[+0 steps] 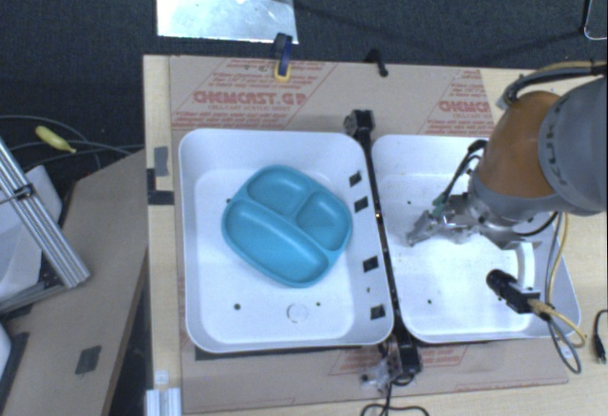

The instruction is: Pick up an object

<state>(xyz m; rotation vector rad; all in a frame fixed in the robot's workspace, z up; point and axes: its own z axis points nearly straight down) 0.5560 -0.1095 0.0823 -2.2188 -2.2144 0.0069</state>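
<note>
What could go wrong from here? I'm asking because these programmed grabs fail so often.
1. The gripper is low in the right bin, while the blue plate lies in the left bin, so it may close on nothing.
2. Reaching the plate means crossing the bin walls in the middle; the arm could catch on them.
3. The plate is wide and shallow, likely hard to pinch.

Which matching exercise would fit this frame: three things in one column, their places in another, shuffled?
Things:
1. blue divided plate
2. hand
3. yellow clip

Places:
A. over the right bin
B. on the cardboard sheet beyond the bins
C. in the left bin

Pairs: 1-C, 2-A, 3-B.
</note>
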